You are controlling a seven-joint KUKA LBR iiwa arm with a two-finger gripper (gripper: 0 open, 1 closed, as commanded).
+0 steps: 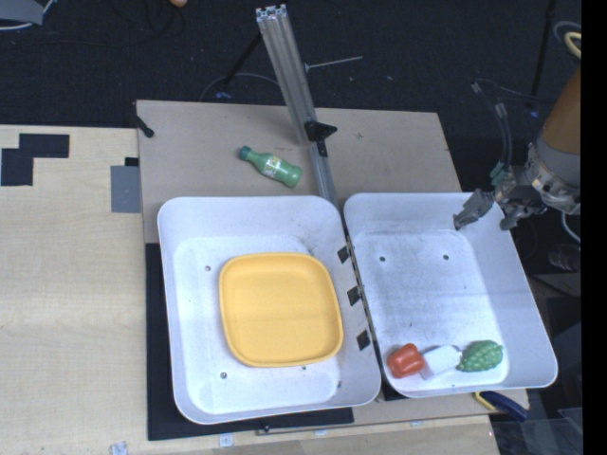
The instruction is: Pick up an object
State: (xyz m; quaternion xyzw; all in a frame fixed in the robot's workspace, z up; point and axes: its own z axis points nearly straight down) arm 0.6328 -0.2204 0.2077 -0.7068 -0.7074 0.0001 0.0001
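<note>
The gripper [490, 209] hangs over the far right corner of the right bin [432, 263], its two dark fingers spread apart with nothing between them.

Well away from it, toward the near edge of that same bin, three small things lie in a row. A green lumpy toy [480, 355] is nearest the gripper's side, a white piece [440, 359] touches it, and a red pepper-like toy [406, 359] is just beyond. All look light and probably hard plastic, so smooth and apt to slip. The green toy seems the best choice, taken across its narrow middle.

Further off, in the left bin [190, 245], lies a yellow plate [280, 308], too flat and broad for the fingers. A green bottle [270, 166] lies on the board behind the bins.
</note>
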